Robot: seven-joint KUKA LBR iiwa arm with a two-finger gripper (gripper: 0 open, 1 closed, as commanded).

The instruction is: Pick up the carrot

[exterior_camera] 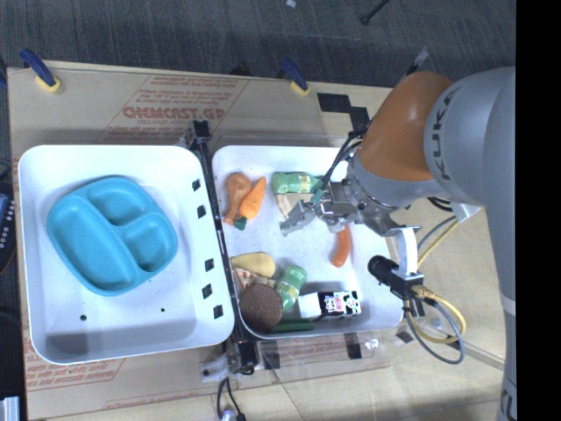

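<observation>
Nearest the camera, a milk carton (331,304) lies at the right bin's (263,158) front wall. Further back, the carrot (252,197) rests beside an orange toy. The pincer (302,217), seemingly parted and empty, should be lowered squarely astride the carrot.

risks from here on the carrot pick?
1. Two orange things: the carrot lies against an orange toy, and another orange piece sits by the pincer. It may grab the wrong one.
2. The carrot lies near the bin wall, leaving little room for a finger on that side.
3. The green packet is close and could get nudged.
</observation>
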